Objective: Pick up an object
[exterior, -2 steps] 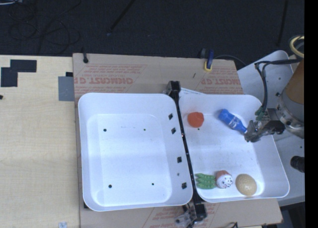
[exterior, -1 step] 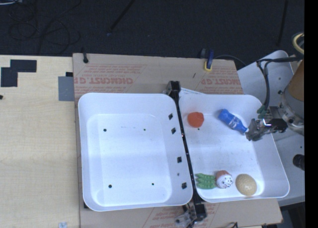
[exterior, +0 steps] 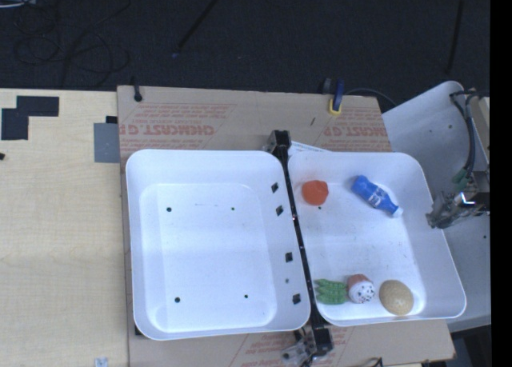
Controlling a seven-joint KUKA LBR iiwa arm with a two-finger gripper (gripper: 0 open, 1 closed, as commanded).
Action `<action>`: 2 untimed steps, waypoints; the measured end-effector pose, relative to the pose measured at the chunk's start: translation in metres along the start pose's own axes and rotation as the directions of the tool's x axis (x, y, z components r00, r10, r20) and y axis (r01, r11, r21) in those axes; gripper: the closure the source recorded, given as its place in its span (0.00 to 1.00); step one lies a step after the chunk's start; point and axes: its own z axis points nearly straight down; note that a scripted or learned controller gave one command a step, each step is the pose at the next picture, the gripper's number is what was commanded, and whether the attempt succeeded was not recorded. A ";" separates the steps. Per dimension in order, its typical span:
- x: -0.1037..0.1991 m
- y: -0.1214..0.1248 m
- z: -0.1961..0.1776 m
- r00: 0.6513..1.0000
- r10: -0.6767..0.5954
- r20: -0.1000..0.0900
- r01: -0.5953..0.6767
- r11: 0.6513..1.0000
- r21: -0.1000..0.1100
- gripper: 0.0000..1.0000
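- We see the gripper [exterior: 450, 212] at the far right of the view, outside the right bin's [exterior: 432, 277] right wall; it looks small and dim, and we cannot tell whether it is open or shut, nor whether it has hold of anything.
- Nearest it in the right bin lies a blue bottle [exterior: 374, 195], tilted, with a pale band we cannot read.
- Left of the bottle sits an orange object [exterior: 315, 192], near the divider.
- Along the bin's near edge lie a tan egg-shaped object [exterior: 396, 297], a white-and-red ball [exterior: 361, 289] and a green toy [exterior: 330, 291], side by side.
- The left bin [exterior: 144, 197] adjoins.
- The cardboard [exterior: 184, 121] beneath bears red upside-down print, reading roughly "CHEMCAST GP".
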 end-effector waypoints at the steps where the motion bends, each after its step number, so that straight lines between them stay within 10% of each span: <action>1: -0.048 0.001 0.001 1.000 -0.001 0.000 0.001 1.000 0.002 1.00; 2: -0.048 0.001 0.039 1.000 -0.001 -0.003 0.001 1.000 0.007 1.00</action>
